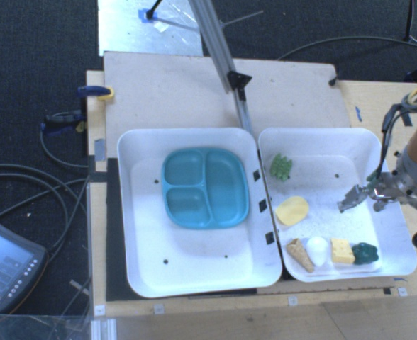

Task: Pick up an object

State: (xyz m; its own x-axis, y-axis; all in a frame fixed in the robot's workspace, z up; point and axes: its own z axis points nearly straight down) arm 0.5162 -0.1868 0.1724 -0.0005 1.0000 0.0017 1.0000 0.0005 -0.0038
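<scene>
The right bin (368,142) holds several small items. A bumpy green piece (281,166) lies near its far left and a flat yellow piece (292,210) sits below it. Along the near wall lie a tan cone (300,254), a white egg (317,248), a yellow block (342,251) and a dark green lump (365,253). My gripper (363,202) hangs over the right side of this bin, above the yellow block and dark green lump. It is open, with bare bin floor showing between its fingers.
The left bin (139,211) carries a teal divided plate (206,188). A slanted metal pole (219,44) crosses the board behind the bins. Cables and a pendant (6,264) lie on the floor to the left.
</scene>
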